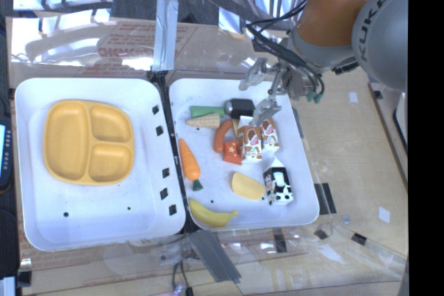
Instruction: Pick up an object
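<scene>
The right bin (pixel 305 170) holds several toy foods. At its back lie a corn cob (pixel 202 122), a green piece (pixel 207 111) and a black cylinder (pixel 240 107). A red-orange sausage (pixel 222 135) and two small cartons (pixel 259 140) sit in the middle. Toward the front are a carrot (pixel 189 159), a yellow wedge (pixel 247 186), a cow-print carton (pixel 279 186) and a banana (pixel 210 213). My gripper (pixel 259 92) hangs over the bin's back right part, just right of the black cylinder. It is open, with nothing between its fingers (pixel 266 109).
The left bin (pixel 28 204) holds a yellow divided plate (pixel 89 141). A taped ridge (pixel 166 149) separates the two bins. The arm's grey and orange body (pixel 347 10) and its cables fill the upper right above the bench.
</scene>
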`<state>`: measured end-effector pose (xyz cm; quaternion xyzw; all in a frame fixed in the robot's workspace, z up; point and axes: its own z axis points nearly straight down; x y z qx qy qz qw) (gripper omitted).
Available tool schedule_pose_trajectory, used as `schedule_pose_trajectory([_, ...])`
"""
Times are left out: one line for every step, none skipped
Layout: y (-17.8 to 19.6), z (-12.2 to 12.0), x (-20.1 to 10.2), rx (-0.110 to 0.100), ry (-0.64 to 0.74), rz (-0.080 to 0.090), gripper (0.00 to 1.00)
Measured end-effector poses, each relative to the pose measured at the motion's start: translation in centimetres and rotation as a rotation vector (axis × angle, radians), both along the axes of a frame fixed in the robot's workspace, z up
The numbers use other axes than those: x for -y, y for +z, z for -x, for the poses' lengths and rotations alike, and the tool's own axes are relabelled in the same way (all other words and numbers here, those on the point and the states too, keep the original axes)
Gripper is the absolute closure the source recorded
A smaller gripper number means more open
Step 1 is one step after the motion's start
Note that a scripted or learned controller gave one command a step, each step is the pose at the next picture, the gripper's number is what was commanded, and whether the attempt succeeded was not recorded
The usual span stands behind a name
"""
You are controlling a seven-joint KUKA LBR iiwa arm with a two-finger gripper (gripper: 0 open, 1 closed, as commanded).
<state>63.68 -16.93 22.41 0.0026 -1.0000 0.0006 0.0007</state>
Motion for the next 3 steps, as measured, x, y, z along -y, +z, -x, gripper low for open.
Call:
schedule_pose_trajectory([-11.2, 2.7, 1.1, 0.010, -0.063, 0.001, 0.00])
schedule_pose_trajectory([-13.0, 7.7, 3.8, 0.006, -0.038, -0.003, 0.00])
schedule_pose_trajectory([-11.8, 7.4, 3.6, 0.011, -0.028, -0.002, 1.00])
